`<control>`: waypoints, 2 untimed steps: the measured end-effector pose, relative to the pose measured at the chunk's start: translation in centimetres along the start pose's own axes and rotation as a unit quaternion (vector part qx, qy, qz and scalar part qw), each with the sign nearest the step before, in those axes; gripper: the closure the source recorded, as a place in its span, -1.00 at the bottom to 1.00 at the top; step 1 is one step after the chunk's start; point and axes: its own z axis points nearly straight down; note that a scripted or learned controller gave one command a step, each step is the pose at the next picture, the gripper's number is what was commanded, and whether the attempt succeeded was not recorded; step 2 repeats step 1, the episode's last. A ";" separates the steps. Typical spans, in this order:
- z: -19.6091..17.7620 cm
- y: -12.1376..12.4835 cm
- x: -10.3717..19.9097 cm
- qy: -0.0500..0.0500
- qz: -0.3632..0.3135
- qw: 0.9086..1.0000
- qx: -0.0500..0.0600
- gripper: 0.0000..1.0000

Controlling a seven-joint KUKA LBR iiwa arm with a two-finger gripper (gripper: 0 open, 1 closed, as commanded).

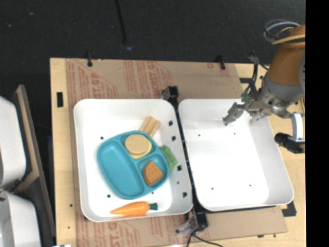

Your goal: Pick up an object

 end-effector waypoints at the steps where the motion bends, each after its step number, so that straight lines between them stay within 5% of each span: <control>1: 3.1 -0.3 -3.3 0.000 0.001 1.000 0.003 -1.00; 2: 3.1 -0.3 -3.3 0.000 0.001 1.000 0.003 -1.00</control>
